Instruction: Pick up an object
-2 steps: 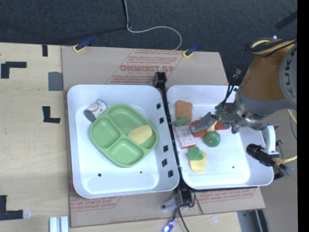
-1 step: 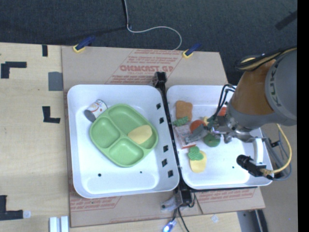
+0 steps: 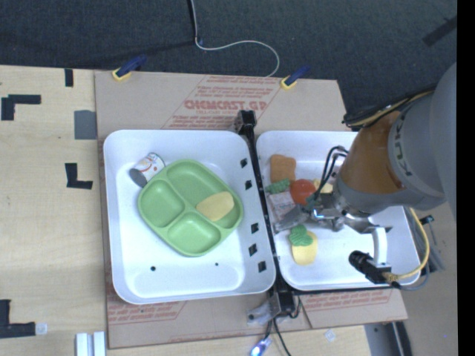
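The right bin [image 3: 415, 254] holds a small cluster of toy foods near its left wall: a tan, bread-like piece [image 3: 281, 167] toward the back, a red round piece [image 3: 302, 191] just in front of it and to its right, a small green bit [image 3: 277, 187] touching the tan piece's near edge, and nearer the camera a yellow piece with a green top [image 3: 303, 246]. Between the red piece and the yellow one lies a greyish, crumpled-looking object [image 3: 284, 211] (too blurred to name). The gripper [image 3: 315, 213] sits low in this bin, just right of that grey object and just behind the yellow piece; whether its fingers stand apart or together cannot be told, as the metal parts merge with the clutter, and nothing is plainly seen between them. Behind it rises the arm's orange band [image 3: 371, 162] and the grey body [image 3: 430, 147], coming in from the right. In the left bin [image 3: 122, 221] a green divided plate [image 3: 189, 206] lies tilted as a diamond, with a pale yellow piece [image 3: 216, 205] in its right compartment, and a small white-and-grey cup-like thing [image 3: 145, 169] rests at the plate's upper left rim. Both bins stand on a sheet of cardboard [image 3: 223, 102] over the wooden bench [image 3: 44, 199].
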Robot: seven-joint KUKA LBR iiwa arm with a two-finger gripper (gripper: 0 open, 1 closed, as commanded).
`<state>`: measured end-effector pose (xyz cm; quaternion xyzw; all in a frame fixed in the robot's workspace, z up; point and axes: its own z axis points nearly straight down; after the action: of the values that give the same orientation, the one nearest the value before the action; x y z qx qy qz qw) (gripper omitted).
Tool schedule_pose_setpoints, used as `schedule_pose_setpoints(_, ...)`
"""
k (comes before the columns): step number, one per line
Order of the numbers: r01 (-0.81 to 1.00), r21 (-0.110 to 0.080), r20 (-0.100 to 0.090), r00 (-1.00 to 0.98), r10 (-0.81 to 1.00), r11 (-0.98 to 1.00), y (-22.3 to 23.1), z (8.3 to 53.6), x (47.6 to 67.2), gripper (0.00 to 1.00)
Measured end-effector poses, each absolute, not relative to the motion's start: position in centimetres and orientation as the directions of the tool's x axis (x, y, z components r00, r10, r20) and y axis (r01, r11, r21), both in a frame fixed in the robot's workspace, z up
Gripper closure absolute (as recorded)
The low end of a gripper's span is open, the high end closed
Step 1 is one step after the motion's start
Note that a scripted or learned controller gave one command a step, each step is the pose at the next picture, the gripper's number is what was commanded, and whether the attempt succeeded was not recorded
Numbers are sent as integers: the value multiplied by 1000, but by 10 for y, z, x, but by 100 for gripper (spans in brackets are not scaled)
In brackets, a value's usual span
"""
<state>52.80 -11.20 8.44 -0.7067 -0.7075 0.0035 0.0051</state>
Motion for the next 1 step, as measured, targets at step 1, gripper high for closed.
schedule_pose_setpoints(1,1000,-14,3,-2,1000,2,-112,94,528,100)
